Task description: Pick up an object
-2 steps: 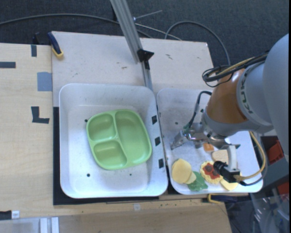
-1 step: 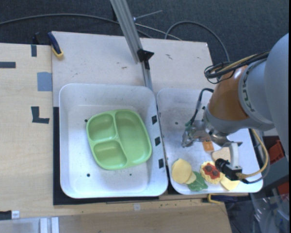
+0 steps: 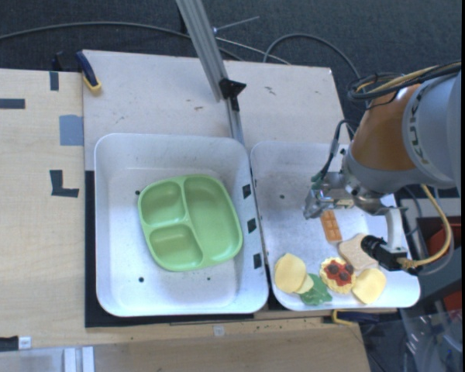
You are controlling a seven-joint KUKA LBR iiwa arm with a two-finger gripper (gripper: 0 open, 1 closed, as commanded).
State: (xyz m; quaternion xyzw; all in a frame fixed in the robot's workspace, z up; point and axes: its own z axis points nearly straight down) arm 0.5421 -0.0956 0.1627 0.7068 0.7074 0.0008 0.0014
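**Arm above the right bin, food toys along its near edge**

Two white bins stand side by side on the bench; the left bin [image 3: 108, 208] holds one green plate [image 3: 190, 223] with three compartments, lying flat near the middle of the bin, and nothing lies in its compartments; the right bin [image 3: 283, 169] holds several small food toys, all gathered at its near and right part.

I count them so: one orange stick [image 3: 330, 225], one yellow round piece [image 3: 290, 270], one green leaf piece [image 3: 318, 293], one small pizza slice [image 3: 337, 273] with red and dark spots, one pale bread slice [image 3: 356, 253], and one more yellow piece [image 3: 370, 285] at the near right corner; the yellow round piece, the leaf and the pizza slice touch or overlap each other; the bread slice lies just beside the pizza slice.

The orange stick is long and narrow; its long axis runs from far to near with a slight tilt, and it lies flat on the bin floor.

The gripper [image 3: 319, 204] hangs over the right bin, just beside the far end of the orange stick; whether its fingers are spread or closed I cannot tell, and no toy is seen between them; the arm [image 3: 395, 138] comes in from the right.
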